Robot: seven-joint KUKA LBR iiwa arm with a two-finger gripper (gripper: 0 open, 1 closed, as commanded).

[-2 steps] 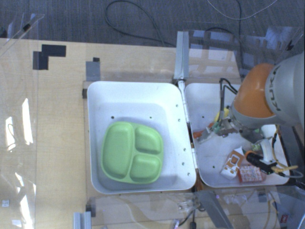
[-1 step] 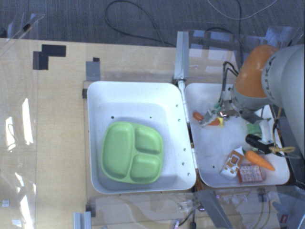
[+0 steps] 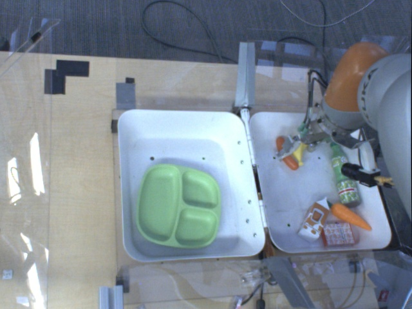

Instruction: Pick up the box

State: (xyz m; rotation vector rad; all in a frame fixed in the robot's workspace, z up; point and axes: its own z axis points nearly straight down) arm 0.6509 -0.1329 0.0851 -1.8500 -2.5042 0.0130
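We see the grey arm (image 3: 380, 89) with its orange band (image 3: 351, 76) reaching in over the far right corner of the right shallow white bin (image 3: 283, 237). Its pincer (image 3: 308, 136) hangs low over the far part of that bin, just beside a small cluster of toys: a small orange-red piece (image 3: 291, 162) and a yellow piece (image 3: 297, 150) lying against it. The pincer tips sit close to the yellow piece, but we cannot tell whether they touch it, and we cannot tell how far the pincer is spread, since its tips are small and blurred against the clutter.

The task's thing, a small white and orange-brown cardboard box (image 3: 314, 220), lies tilted on the floor of the right bin near its near edge, well apart from the pincer. Nothing grips it. Just beside the box, toward the near right corner, lies a reddish patterned packet (image 3: 338, 235), and an orange plastic carrot (image 3: 351, 215) rests across the packet's far side, close to the box. Farther from the box, along the bin's right side, lies a green bottle (image 3: 342, 176) with a white and red label.

The left shallow white bin (image 3: 167, 131) holds a light green divided plastic tray (image 3: 178, 206). Both bins sit on the pale wooden bench (image 3: 77, 192).
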